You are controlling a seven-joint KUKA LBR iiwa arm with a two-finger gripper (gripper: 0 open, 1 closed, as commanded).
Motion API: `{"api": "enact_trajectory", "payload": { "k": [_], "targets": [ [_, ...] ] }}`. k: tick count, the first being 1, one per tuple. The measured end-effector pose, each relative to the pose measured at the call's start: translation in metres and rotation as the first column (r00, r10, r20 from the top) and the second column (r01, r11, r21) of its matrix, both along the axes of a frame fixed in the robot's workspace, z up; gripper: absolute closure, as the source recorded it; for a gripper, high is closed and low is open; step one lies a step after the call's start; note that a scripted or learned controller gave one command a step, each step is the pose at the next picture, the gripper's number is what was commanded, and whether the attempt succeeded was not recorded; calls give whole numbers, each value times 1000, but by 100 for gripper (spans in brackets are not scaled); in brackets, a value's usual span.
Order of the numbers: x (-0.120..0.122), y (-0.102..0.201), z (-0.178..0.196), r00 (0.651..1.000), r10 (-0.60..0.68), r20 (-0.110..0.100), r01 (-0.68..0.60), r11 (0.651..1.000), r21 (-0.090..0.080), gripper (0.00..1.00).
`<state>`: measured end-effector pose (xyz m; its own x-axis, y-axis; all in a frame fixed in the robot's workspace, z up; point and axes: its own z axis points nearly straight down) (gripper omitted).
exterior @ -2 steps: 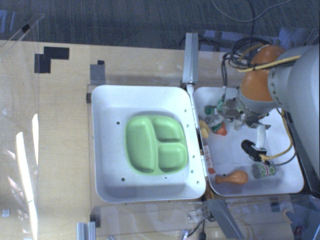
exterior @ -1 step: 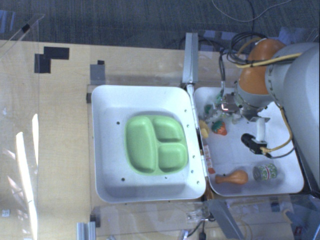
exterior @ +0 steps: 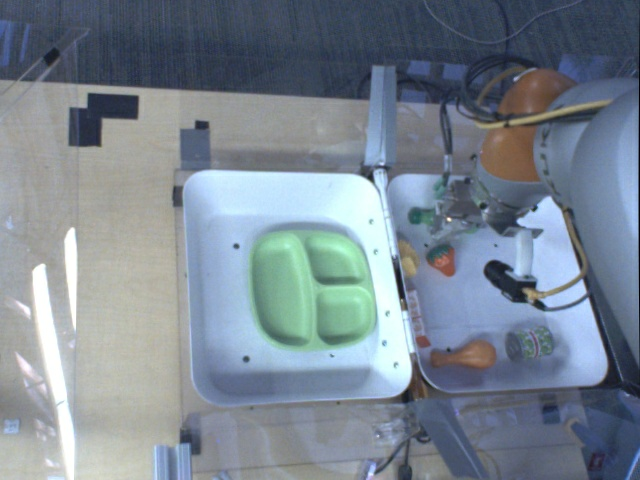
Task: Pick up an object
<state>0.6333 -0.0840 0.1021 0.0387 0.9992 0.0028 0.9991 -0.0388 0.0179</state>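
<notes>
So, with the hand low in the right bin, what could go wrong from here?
1. The hand sits between a small green item and a red strawberry-like toy, so it may close on neither.
2. These lie near the divider between the bins, so a finger could strike it.
3. The drumstick toy and striped roll stay far from the hand.

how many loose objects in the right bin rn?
At least 5: strawberry-like toy under the gripper, green piece at far left, yellow item on left wall, drumstick-shaped toy and round patterned item near front. The arm may hide more.
</notes>
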Motion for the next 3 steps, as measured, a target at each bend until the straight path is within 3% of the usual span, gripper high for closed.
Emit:
{"api": "enact_trajectory", "payload": {
  "k": [1, 2, 3],
  "targets": [
    [0, 0, 0, 1000, 0, 0, 0, 1000, 0, 0],
    [13, -2, -15, 1000, -11, -14, 11, 1000, -2, 0],
    [-37, -1, -13, 1000, -3, -9, 3, 1000, -2, 0]
  ]
}}
